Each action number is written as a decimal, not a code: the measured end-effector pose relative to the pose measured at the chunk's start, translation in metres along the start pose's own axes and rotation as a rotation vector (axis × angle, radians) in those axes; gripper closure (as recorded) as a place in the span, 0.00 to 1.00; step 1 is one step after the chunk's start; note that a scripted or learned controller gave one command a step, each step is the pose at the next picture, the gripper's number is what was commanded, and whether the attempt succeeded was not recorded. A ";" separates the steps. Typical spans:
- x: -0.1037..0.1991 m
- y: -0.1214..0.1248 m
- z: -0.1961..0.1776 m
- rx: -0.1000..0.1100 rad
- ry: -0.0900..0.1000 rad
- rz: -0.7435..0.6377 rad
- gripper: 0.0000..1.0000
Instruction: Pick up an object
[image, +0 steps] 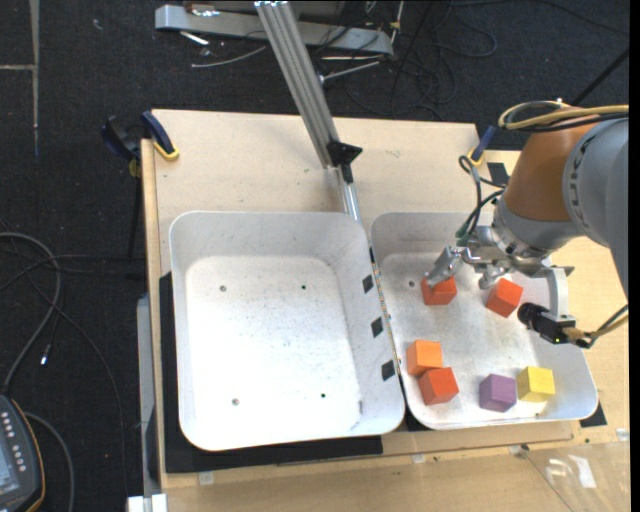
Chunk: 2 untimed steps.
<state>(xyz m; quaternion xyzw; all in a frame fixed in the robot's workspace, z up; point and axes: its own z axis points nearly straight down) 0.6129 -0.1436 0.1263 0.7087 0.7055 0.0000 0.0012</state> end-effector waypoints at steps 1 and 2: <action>0.036 -0.009 0.033 0.006 0.003 -0.009 0.00; 0.033 -0.008 0.021 0.000 0.002 -0.004 1.00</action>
